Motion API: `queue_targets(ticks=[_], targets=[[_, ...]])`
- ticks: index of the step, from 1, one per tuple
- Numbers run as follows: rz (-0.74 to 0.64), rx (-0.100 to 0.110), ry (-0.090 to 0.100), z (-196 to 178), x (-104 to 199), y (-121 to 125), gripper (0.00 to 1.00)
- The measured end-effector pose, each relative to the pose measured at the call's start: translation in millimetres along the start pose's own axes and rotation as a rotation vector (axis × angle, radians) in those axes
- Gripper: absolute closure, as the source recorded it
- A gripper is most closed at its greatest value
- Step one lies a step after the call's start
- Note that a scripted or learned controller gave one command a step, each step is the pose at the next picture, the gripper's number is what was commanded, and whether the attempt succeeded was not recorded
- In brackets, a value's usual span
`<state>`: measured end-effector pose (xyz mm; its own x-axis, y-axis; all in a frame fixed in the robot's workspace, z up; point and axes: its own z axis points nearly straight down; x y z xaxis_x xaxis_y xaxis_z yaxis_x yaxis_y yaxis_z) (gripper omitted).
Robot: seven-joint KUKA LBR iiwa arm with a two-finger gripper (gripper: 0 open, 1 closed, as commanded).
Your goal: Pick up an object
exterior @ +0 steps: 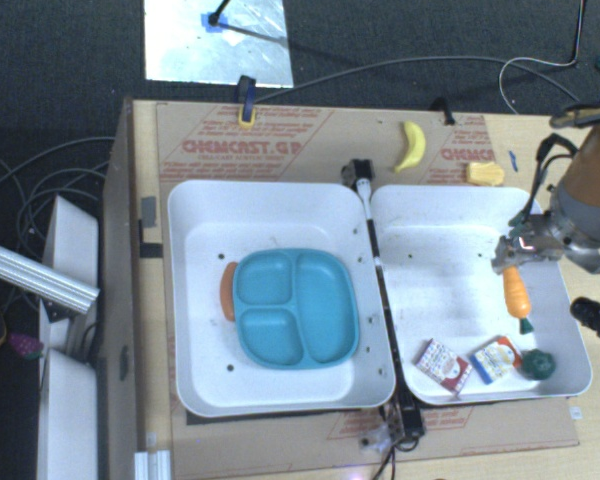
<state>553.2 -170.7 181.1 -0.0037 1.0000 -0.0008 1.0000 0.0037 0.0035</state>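
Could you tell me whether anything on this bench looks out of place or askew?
Yes. A banana and a yellow block lie on the cardboard behind the right bin, outside both bins. In the left bin, an orange item is wedged partly under the blue divided plate's left edge.

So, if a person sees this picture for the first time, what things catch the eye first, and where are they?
The blue divided plate stands out first, lying in the middle of the left bin. Next comes the orange carrot in the right bin, directly under the gripper near that bin's right wall. A yellow banana lies outside the bins, on the cardboard behind them.
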Motion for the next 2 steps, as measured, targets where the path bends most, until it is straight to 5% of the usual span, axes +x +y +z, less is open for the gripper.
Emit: queue_targets(ticks=[1,2], targets=[[-0.002,0.0,-0.001,-3.2,7.9,116.1,1.0],[-0.004,0.0,0.002,-25.0,99.2,116.8,1.0]])
